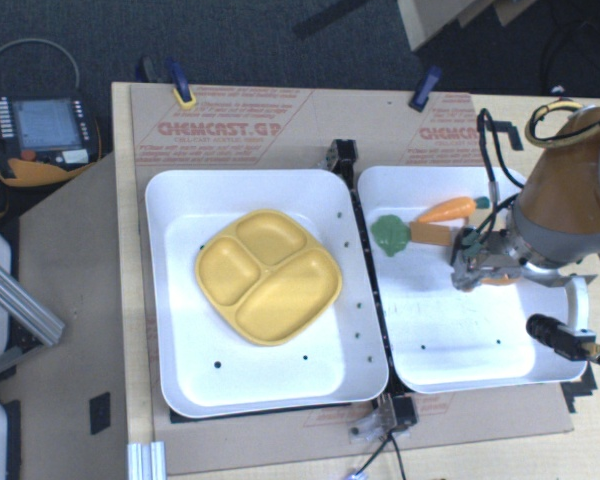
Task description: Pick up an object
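Grey arm with orange band point(570, 183) in from right, over right shallow white plastic bin point(460, 353). Two-finger metal gripper point(472, 265) low in bin's upper half; cannot tell whether open or closed, nothing clearly seen between them. Orange plastic carrot point(448, 209) lies just above gripper, near but apart. Green leafy plastic vegetable with tan stem point(391, 235) just left of gripper, stem end reaching toward it. Small orange item at gripper's lower right, mostly hidden. Yellow three-compartment plastic plate point(270, 275) well left, in left shallow white plastic bin point(180, 353).
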